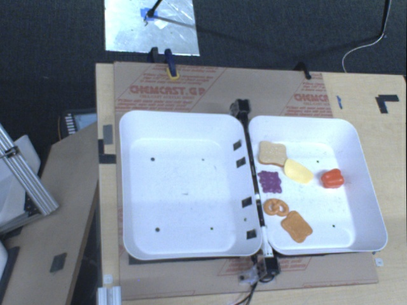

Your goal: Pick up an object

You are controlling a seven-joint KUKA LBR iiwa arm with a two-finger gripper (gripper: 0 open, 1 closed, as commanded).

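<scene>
The right bin point(359, 170) holds several small food-like objects. A tan slice of bread point(272, 153) lies near its left wall. Beside it to the right sits a yellow lemon-like piece point(297, 171). A red pepper-like piece point(331, 178) rests further right. A purple bunch of grapes point(271, 182) lies below the bread. A brown pretzel point(275, 206) sits under the grapes, and an orange-brown cookie-like piece point(296, 226) lies just below it.
The left bin point(184, 183) adjoins the right one along a black clipped seam point(251, 170). Both stand on a cardboard sheet point(210, 88) on the bench. A shiny metal plate point(151, 16) lies beyond the bench. An aluminium frame point(25, 176) stands at the left.
</scene>
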